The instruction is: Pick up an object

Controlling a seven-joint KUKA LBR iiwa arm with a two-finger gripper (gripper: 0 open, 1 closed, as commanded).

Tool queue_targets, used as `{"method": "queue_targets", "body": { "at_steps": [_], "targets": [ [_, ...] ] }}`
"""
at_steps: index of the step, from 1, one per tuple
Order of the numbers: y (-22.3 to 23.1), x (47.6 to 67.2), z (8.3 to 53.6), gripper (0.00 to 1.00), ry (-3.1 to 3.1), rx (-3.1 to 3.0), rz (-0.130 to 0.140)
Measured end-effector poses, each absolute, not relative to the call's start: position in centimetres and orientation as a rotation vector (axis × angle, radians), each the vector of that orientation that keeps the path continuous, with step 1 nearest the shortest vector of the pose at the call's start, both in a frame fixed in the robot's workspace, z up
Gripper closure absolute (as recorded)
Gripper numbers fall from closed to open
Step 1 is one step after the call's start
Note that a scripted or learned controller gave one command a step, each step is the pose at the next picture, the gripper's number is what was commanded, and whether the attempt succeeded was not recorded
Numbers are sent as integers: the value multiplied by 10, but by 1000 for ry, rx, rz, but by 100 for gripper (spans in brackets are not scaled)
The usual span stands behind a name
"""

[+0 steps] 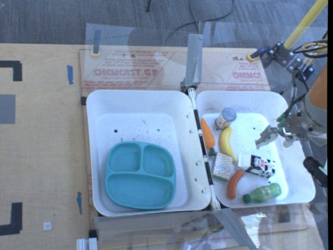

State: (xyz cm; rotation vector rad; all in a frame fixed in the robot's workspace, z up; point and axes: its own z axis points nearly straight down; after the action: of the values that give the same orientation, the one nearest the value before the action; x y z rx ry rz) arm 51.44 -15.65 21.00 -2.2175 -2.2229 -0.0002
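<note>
White plastic bins, two of them side by side on the table [41, 139]; the right bin [299, 194] has all the pickable stuff, the left bin [99, 105] just carries a teal divided plate [140, 176]. The hand [270, 135] hangs over the right bin at about 3 o'clock from the banana [227, 141], nothing between its fingers, and honestly can't tell how wide they're spread from this slanted angle

Closest target looks like the black-and-white cow toy [261, 165], just below the hand toward 6 o'clock. Its long axis runs roughly 9 to 3, tipped a bit down toward 4

What could go wrong: things are packed close. The sausage [234, 183] sits near the toy at 8 o'clock and the green bottle [264, 192] lies right under it, pointing 8 to 2, so a sloppy descent could nudge those instead. The bottle is round and would probably roll off the fingers. Banana runs 12 to 6, same as the carrot [208, 134] hugging the bin wall, which leaves little finger room there
</note>
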Motion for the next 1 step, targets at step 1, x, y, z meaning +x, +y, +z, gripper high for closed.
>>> {"method": "queue_targets", "body": {
  "at_steps": [1],
  "targets": [
    [-150,501,234,0,-2181,-2264,-2]
  ]
}}
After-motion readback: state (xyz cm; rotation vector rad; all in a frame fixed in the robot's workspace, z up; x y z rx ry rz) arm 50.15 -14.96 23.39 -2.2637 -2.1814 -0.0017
